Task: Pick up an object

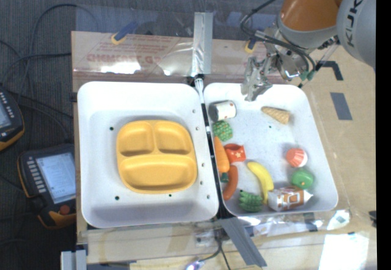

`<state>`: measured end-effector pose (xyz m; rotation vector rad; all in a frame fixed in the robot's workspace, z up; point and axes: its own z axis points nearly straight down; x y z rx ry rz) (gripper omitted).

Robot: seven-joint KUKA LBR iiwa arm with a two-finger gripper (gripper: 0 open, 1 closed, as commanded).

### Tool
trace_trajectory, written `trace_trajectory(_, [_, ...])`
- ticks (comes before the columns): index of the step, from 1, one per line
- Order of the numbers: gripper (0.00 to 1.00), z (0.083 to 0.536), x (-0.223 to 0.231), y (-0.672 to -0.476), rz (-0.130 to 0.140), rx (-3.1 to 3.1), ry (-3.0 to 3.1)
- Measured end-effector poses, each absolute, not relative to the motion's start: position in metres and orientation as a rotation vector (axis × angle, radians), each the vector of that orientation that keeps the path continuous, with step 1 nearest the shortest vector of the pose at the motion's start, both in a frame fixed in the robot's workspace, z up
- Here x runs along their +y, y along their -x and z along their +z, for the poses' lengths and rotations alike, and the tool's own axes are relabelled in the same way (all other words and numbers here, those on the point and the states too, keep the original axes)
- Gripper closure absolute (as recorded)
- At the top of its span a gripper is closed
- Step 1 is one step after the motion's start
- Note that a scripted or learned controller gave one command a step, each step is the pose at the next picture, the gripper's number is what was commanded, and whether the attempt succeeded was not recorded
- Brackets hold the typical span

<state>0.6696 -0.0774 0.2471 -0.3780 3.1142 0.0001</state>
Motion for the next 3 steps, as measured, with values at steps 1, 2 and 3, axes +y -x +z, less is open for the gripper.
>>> trace_trajectory(1, [1.00,0.260,-0.162,-0.670,-0.002,3.097,0.502])
trace_trajectory(2, [1.00,0.166,-0.143,-0.669,0.000,3.043,0.775])
trace_trajectory(3, [1.00,0.236,-0.086,-0.663,0.001,3.040,0.775])
